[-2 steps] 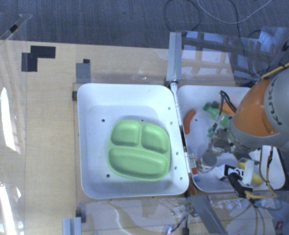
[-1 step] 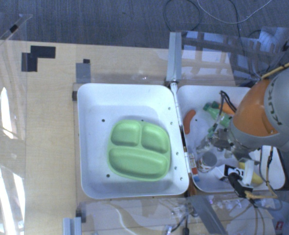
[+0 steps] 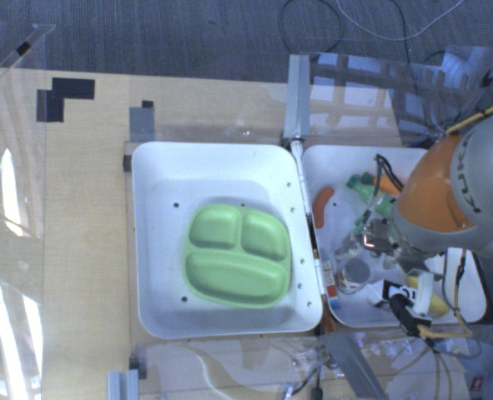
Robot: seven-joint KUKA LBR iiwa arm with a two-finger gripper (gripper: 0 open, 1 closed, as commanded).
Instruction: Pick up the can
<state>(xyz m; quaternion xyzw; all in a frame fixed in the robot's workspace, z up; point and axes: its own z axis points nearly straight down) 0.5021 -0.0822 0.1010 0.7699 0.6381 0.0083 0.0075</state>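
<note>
One arm (image 3: 455, 190) bends low, gripper (image 3: 367, 244) over the can (image 3: 352, 273) (right bin (image 3: 317, 161)).

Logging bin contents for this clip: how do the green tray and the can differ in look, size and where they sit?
The green tray is broad, flat and divided into three compartments; the can is small, round and grey-topped. The tray lies alone in the left bin; the can stands in the right bin among clutter, right under the gripper. Both sit upright.
</note>
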